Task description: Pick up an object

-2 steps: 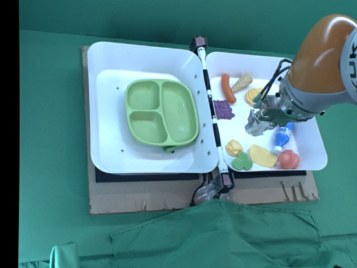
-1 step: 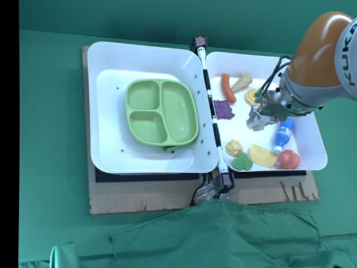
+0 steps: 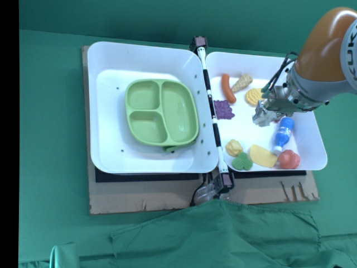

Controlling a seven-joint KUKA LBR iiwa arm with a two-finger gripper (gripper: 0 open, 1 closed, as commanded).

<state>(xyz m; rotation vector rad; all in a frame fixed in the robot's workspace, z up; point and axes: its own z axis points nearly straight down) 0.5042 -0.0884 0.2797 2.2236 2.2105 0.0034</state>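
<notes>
Two shallow white bins side by side on the bench, which is draped in green cloth over a brown cardboard sheet.

Left bin: holds one light green divided plate with three compartments, lying flat near the bin's middle, slightly skewed.

Right bin: small toy foods scattered over it.
- red sausage, near the far left corner, long axis running near to far, slightly tilted.
- tan corn-like piece, just right of the sausage, long axis slanting up to the right.
- orange ridged piece, near the corn piece and just left of the gripper.
- purple grape cluster, against the bin's left wall.
- blue and white bottle, long axis slanting from near-left to far-right; white cap end toward the near edge, far end right beside the gripper.
- pale yellow lump, near left part of the bin.
- green leafy piece, touching or just beside the yellow lump, at the near wall.
- yellow wedge, lying flat between the leafy piece and the bottle's cap end.
- red tomato-like piece, near right corner, just beside the bottle's cap.

Arm comes in from the right, orange band above the wrist. Gripper is low over the middle of the right bin, between the orange ridged piece and the bottle. Cannot tell from this view whether it is clenched or released; nothing visible in its grasp.
</notes>
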